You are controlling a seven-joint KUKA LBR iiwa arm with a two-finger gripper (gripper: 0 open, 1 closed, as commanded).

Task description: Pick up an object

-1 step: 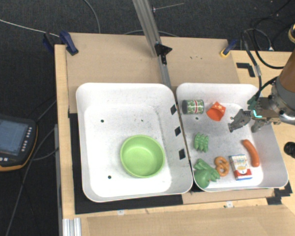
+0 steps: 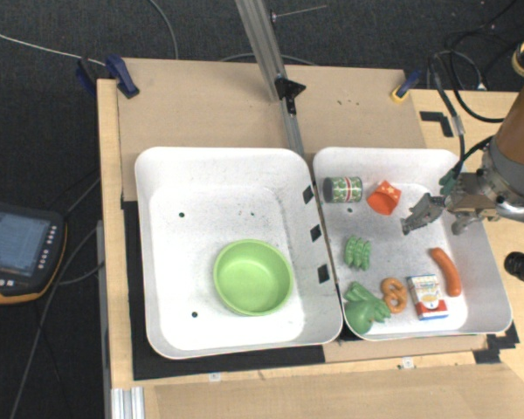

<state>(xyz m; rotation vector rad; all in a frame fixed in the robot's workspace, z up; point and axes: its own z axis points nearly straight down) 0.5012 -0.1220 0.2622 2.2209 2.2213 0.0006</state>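
So, starting at the far left, off the bench, a handheld control pendant [image 2: 17,250] with an orange rim lies on the dark floor. On the bench, the left bin [image 2: 162,177] carries a single thing: a light green bowl [image 2: 253,277], upright, sitting toward the bin's near right corner and well apart from the far edge. Between the two bins runs a row of small black clips, and a grey metal post [image 2: 262,37] slants up from the far side of the bench. In the right bin [image 2: 485,308], near its far left corner, a small can with a green label [image 2: 342,189] lies on its side, and just beside it to the right is a small orange cup [image 2: 383,198], tilted. Closer along the bin's left edge sits a little green ridged toy [image 2: 357,251], and in the near left corner a green leafy piece [image 2: 364,305] leans against the wall. Next to that lies a pretzel [image 2: 394,293], then a small white and red carton [image 2: 427,297] near the near edge, and an orange sausage-shaped piece [image 2: 446,271] toward the right edge. My gripper [image 2: 440,215] hovers over the right bin's far right part, between the orange cup and the sausage piece, fingers spread apart with nothing between them.
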